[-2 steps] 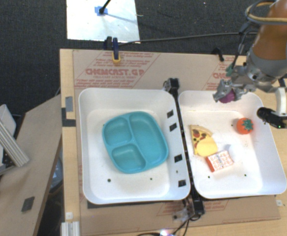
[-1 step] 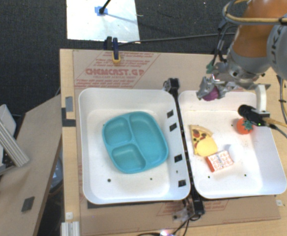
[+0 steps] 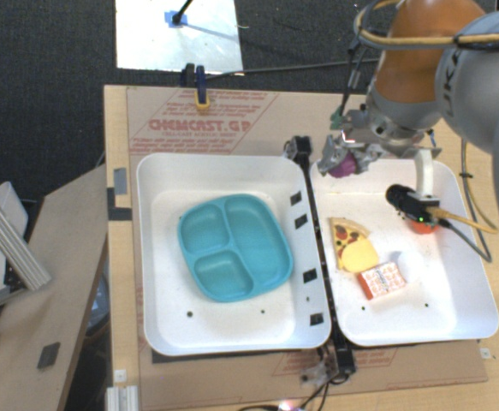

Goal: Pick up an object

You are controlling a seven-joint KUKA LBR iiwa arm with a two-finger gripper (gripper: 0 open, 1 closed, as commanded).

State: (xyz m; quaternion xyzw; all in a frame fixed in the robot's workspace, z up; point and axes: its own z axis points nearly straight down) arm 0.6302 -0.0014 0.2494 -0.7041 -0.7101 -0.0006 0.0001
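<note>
Brown sheeting [image 3: 258,114] under the 2 white bins carries red print, and the large line at the 12 o'clock edge of the left bin [image 3: 163,302] reads "CHEMCAST. GP"; the smaller red lines above it are too fine to read. A red and white carton [image 3: 383,278], lying at about 6 o'clock in the right bin [image 3: 454,294], has printed faces, but its lettering is too small to make out. The purple object [image 3: 344,169] sits in the right bin's 11 o'clock corner, close to the wall shared with the left bin. It is small, rounded and a deep violet, and its upper part is hidden by the gripper [image 3: 348,157], which is directly over it and at least very close to touching. Whether the gripper is open, closed or clamped on the purple object cannot be told from this angle. At about 9 o'clock in the right bin lies a toy pizza slice [image 3: 346,231], its point toward 12 o'clock, and a pale yellow piece [image 3: 359,254] touches its 6 o'clock end, just beside the carton. A teal plate with 3 compartments [image 3: 234,247] lies flat in the middle of the left bin. Black clips [image 3: 300,222] run along the seam between the bins.
</note>
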